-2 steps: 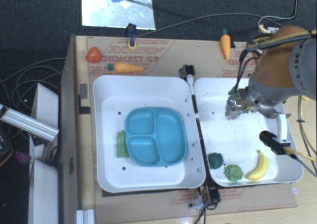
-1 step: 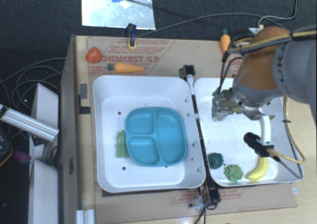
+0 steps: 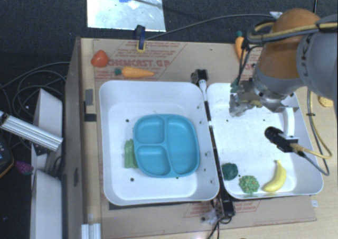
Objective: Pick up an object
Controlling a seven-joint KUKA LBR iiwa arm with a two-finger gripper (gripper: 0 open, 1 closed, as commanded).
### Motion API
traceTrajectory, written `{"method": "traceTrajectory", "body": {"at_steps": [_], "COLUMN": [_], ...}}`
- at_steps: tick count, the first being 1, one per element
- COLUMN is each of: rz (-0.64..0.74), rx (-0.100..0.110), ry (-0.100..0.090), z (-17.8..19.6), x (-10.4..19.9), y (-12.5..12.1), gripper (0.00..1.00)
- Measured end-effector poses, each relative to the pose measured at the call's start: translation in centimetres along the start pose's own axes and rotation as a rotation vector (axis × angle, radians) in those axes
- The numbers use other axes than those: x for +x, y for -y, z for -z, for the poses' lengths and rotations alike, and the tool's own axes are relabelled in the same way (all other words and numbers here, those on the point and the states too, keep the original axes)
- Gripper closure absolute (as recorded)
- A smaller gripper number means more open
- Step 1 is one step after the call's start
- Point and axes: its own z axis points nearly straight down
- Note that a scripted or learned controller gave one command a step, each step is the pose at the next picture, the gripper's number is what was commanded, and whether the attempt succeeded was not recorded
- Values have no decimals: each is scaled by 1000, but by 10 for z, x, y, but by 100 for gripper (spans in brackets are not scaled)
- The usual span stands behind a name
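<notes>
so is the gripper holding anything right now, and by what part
Nothing shows between the fingers of the gripper; it hangs over bare floor of the right bin.

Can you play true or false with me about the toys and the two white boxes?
1. The blue plate lies in the left bin. True.
2. The banana lies in the left bin. False: it lies in the right bin, near its front edge.
3. The carrot lies outside both bins, on the brown board behind the left one. True.
4. The gripper is above the blue plate. False: it is over the back part of the right bin.
5. A bumpy green toy lies between the banana and a dark green toy. True.
6. The blue plate is round. False: it is a rounded rectangle with compartments.
</notes>
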Motion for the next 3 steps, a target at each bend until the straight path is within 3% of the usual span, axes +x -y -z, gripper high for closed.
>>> {"method": "traceTrajectory", "body": {"at_steps": [1,2,3], "rz": [-2,1,0], "rx": [1,1,2], "ry": [-1,-1,-1], "z": [24,24,11], "x": [3,22,40], "y": [28,36,5], "gripper": [100,100,100]}}
